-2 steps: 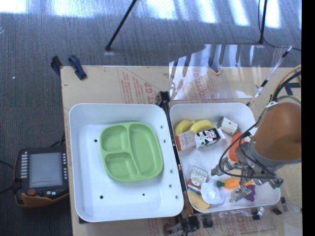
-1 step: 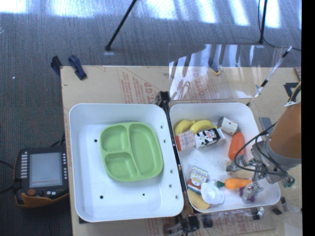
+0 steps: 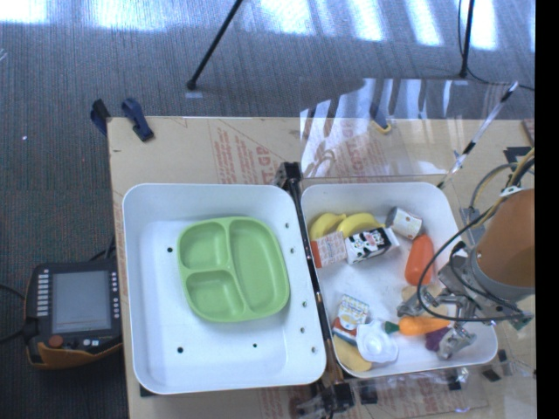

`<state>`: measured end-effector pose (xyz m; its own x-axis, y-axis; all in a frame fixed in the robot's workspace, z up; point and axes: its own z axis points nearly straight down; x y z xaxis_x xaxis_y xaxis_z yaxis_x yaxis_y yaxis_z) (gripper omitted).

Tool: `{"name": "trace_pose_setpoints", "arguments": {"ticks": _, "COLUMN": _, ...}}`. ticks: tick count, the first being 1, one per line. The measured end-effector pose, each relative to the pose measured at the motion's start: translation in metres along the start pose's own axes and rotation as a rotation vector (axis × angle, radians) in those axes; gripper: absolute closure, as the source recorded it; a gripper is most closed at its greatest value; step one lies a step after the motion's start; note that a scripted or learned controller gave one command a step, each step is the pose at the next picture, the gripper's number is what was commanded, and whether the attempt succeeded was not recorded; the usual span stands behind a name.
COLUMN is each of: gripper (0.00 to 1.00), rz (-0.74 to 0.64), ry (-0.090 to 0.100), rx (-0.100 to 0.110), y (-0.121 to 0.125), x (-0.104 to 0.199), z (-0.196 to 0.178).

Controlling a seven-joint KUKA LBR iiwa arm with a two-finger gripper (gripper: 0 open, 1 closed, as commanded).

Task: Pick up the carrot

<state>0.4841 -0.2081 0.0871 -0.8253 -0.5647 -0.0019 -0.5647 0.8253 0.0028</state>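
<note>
The carrot (image 3: 423, 325) lies flat near the front right corner of the right bin (image 3: 450, 201), pointing left to right. The gripper (image 3: 439, 321) sits low over its right end, fingers spread either side of it; whether they touch the carrot cannot be told. Just left of the carrot are a white bottle (image 3: 377, 343) and a small box (image 3: 353, 309). Behind it lie an orange tube (image 3: 418, 258), a milk carton (image 3: 370, 244), a cup (image 3: 404, 223) and bananas (image 3: 342, 224) — the bin is crowded, with little free floor. The left bin (image 3: 144, 234) holds a green divided plate (image 3: 234, 267), with bare white margin all round. Both bins rest on a cardboard-topped surface (image 3: 201, 151), its back half open. Grey carpet (image 3: 131, 59) lies beyond; a pendant (image 3: 74, 308) sits on the floor at left.
</note>
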Motion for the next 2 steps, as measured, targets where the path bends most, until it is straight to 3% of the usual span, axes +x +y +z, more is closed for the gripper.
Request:
{"name": "trace_pose_setpoints", "arguments": {"ticks": 1, "gripper": 0.0, "rz": 0.068, "ry": 0.0, "rx": -0.002, "y": 0.0126, "x": -0.0082, "z": 0.0006}}
{"name": "trace_pose_setpoints", "arguments": {"ticks": 2, "gripper": 1.0, "rz": 0.063, "ry": -0.002, "rx": -0.003, "y": 0.0138, "x": -0.0111, "z": -0.0087}}
